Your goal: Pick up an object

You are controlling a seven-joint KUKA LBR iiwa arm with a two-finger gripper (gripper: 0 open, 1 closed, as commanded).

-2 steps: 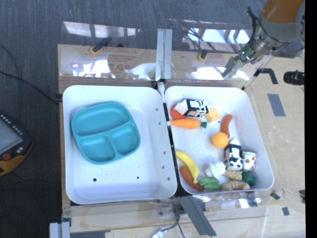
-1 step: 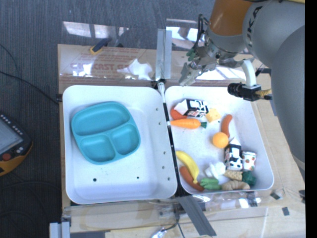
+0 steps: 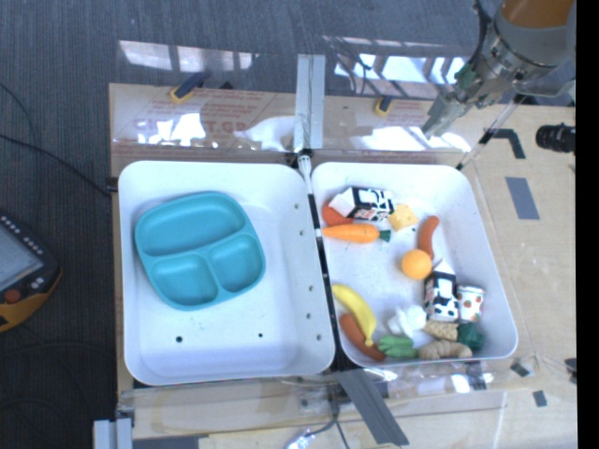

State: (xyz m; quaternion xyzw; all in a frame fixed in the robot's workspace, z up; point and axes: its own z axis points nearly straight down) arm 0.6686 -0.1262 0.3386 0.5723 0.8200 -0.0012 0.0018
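The end effector [image 3: 440,120] is positioned above the far rim of the right shallow white bin [image 3: 487,241], its opening state indeterminate, while the small orange ball [image 3: 416,265] is located inside that bin.

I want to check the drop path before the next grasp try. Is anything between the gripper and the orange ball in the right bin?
Nothing visible stands between them. The gripper hangs above the right bin's far rim, and the orange ball lies uncovered mid-bin. A sausage lies close beside the ball.
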